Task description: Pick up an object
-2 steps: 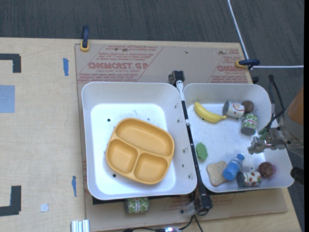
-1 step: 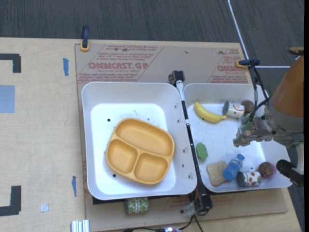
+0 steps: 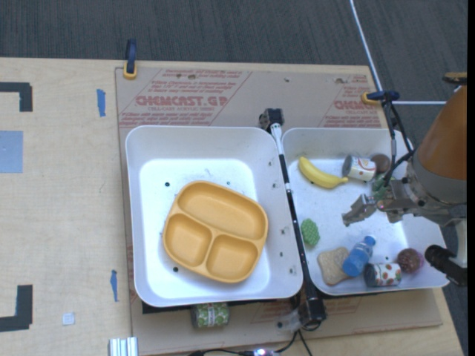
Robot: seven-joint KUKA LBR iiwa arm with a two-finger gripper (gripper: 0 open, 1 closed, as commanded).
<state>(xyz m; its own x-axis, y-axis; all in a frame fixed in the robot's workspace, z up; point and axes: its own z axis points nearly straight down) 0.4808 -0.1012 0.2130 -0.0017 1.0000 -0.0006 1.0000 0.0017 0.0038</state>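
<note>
The objects to be picked are seen in the right bin (image 3: 334, 133), at the right of the frame. A banana (image 3: 321, 174) is laid in its upper left part, with a small white container (image 3: 361, 169) on its side just right of it; the print on its label cannot be read. A green lump (image 3: 309, 233) is found against the bin's left wall. Along the lower edge a slice of bread (image 3: 332, 265), a blue bottle (image 3: 358, 256) lying partly on it, a small patterned can (image 3: 382, 274) and a dark red ball (image 3: 410, 259) are lined up. The hand (image 3: 356, 212) is held over the middle of this bin, between the banana and the bottle; whether it is open or closed cannot be told, and nothing is seen gripped in it. In the left bin (image 3: 148, 147) a yellow three-compartment tray (image 3: 215, 231) is placed. Under both bins a brown sheet (image 3: 185, 95) is spread on the bench (image 3: 59, 213), printed in red "CHEMCAST GP"; its smaller lines cannot be read. A green can (image 3: 211, 316) is seen below the left bin.
</note>
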